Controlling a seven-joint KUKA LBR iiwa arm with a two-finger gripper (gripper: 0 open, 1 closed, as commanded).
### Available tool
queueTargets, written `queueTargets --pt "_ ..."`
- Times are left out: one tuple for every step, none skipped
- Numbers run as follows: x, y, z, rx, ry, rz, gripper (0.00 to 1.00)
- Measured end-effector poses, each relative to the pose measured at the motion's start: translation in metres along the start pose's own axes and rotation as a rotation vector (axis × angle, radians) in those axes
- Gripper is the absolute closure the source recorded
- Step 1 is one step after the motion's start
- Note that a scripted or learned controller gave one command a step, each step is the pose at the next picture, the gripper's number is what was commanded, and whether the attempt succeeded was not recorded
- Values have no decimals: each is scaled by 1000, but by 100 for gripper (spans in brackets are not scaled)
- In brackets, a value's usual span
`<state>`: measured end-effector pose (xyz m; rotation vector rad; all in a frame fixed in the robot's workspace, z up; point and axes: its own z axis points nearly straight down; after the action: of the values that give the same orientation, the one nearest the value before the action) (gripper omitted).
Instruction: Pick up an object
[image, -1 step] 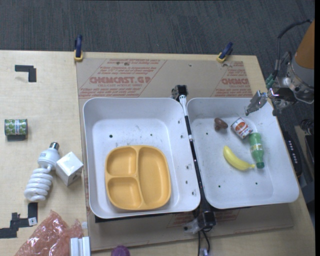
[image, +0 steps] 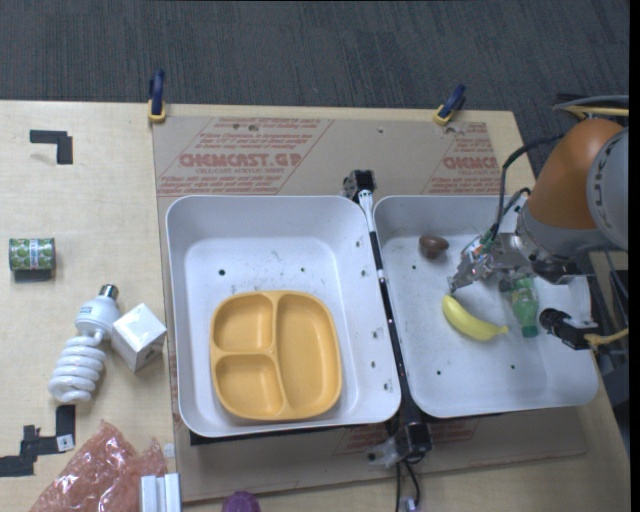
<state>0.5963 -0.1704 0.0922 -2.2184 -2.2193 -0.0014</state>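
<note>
The arm (image: 585, 190) is cut off by the right edge. The hand (image: 478, 268) is too small for its fingers to be resolved. A purple object (image: 240, 502) is cropped at the near edge.

A pale bench (image: 80, 250) is seen, covered across its middle by a brown printed board (image: 260, 150) held with two clamps (image: 156, 95) at 12 o'clock. Two white bins (image: 190, 300) are set side by side on the board. At 9 o'clock, directly on the bench, a green can (image: 32, 256), a spiral bulb (image: 80, 355) and a white cube (image: 139, 336) are laid. A pink mesh bag (image: 95, 470) is found at 7 o'clock.
</note>
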Motion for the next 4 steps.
queueTargets --pt "-1 1 -10 -3 -3 2 100" --pt "51 55 -37 -3 -4 -1 100" --pt "51 55 -37 -3 -4 -2 0" --pt "62 -5 0 -2 -4 2 0"
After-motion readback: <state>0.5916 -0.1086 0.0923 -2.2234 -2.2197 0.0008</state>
